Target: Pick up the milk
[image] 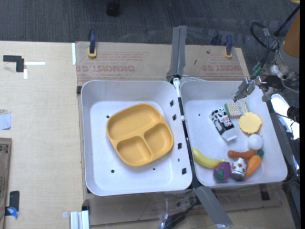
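Note:
The milk [222, 122] is a small carton with black and white cow patches. It lies on its side in the upper middle of the right bin [200, 104]. My gripper [242, 93] hangs above the bin's upper right corner, up and to the right of the milk and apart from it. Its fingers [237, 96] point down-left, open, with nothing between them.
Beside the milk lie a pale green block [236, 109] and a yellow round piece [250, 123]. Lower in that bin are a white egg [255, 141], carrot [252, 164], banana [206, 158], purple grapes [221, 171] and a small can [238, 168]. The left bin [95, 175] holds a yellow divided plate [139, 133].

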Available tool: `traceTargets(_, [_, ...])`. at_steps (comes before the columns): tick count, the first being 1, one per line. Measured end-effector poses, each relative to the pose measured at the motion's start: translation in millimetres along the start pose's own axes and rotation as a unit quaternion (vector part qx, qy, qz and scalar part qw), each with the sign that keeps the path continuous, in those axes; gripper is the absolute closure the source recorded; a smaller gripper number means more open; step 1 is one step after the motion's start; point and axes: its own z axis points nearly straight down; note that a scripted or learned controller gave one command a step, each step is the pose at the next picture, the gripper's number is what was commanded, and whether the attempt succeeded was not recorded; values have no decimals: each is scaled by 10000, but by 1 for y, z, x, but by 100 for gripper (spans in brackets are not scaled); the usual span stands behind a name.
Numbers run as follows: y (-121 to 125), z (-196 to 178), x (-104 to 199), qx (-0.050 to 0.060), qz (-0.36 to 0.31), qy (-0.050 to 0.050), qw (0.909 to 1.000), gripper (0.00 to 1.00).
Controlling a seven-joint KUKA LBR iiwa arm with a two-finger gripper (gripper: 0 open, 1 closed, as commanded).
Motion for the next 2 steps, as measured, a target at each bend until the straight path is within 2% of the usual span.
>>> traceTargets(1, [0,-8,-1,10,-4,-4,10000,100])
traceTargets(2, [0,-8,0,10,2,-4,10000,0])
